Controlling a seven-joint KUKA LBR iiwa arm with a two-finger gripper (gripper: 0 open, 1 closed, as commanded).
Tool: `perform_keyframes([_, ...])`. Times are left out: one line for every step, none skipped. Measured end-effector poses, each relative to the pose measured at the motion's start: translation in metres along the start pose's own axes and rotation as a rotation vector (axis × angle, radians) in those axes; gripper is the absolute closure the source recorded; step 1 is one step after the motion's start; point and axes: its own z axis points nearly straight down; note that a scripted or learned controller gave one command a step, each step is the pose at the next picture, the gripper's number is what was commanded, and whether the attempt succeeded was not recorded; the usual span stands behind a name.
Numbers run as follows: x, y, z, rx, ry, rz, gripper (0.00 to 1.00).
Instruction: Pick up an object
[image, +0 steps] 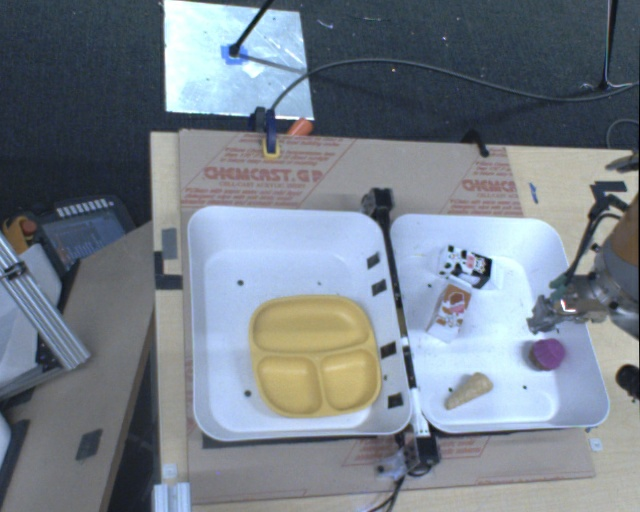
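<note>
The right bin (500, 235) holds a small black-and-white packet (465, 264), a brown and white carton (451, 309), a tan cone-shaped piece (468, 390) and a magenta round object (547, 353). My gripper (548, 315) hangs over the bin's right side, just above the magenta object and to the right of the carton. The arm comes in from the right edge. Nothing shows between the gripper's tips.
The left bin (215, 260) bears a yellow three-compartment tray (312, 355). A black divider strip (392, 300) runs between the bins. A device with a keypad (80, 232) and a metal rail (40, 300) lie on the bench at left.
</note>
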Motion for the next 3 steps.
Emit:
perform_keyframes([0.048,0.012,0.009,0.002,0.002,-0.005,1.0])
perform_keyframes([0.102,0.027,-0.003,0.002,0.003,-0.006,1.0])
perform_keyframes([0.153,0.039,-0.013,0.002,0.003,-0.005,1.0])
